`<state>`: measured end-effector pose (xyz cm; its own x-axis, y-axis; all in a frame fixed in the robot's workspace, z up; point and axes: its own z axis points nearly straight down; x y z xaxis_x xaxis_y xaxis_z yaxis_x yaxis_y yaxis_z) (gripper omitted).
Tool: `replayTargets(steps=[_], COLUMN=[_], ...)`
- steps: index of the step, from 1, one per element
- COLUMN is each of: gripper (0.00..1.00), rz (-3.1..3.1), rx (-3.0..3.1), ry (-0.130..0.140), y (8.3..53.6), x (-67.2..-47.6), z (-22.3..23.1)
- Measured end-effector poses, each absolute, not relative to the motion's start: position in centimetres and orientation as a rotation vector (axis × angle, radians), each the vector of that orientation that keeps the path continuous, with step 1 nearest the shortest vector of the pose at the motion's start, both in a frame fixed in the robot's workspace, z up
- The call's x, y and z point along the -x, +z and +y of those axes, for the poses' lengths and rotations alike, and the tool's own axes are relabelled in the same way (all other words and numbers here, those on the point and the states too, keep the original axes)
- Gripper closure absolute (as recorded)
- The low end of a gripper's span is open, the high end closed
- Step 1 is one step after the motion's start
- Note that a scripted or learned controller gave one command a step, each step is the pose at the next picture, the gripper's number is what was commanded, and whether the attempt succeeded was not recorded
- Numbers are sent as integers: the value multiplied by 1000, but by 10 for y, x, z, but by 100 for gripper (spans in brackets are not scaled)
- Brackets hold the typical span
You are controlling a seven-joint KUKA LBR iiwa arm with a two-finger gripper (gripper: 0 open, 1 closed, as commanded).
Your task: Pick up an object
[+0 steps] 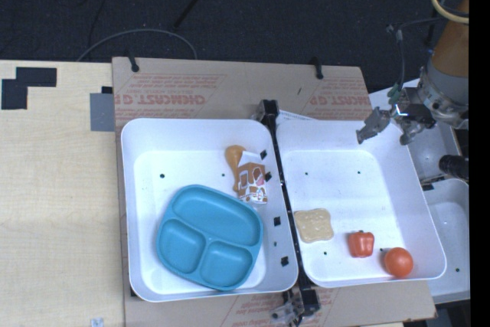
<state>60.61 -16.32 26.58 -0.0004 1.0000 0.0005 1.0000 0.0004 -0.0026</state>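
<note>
The right bin holds a beige slice of toast, a small red pepper and an orange-red tomato along its near side. In the left bin lie a blue divided plate, a small patterned carton and a brown piece just behind it. My gripper hangs over the far right corner of the right bin, well away from every object. It is open, with nothing between its fingers.
A black divider runs between the two bins. The bins rest on a cardboard sheet on a pale wooden bench. Cables trail from the wrist at the right edge.
</note>
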Motion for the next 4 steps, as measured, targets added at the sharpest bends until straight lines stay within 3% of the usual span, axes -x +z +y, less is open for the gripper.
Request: replayTargets(steps=[3, 4], gripper=[0, 100], rz=[-2216, -2216], rx=[2217, 2222], ry=[7, 4], y=[104, 118], x=[-588, -589], z=[-165, -166])
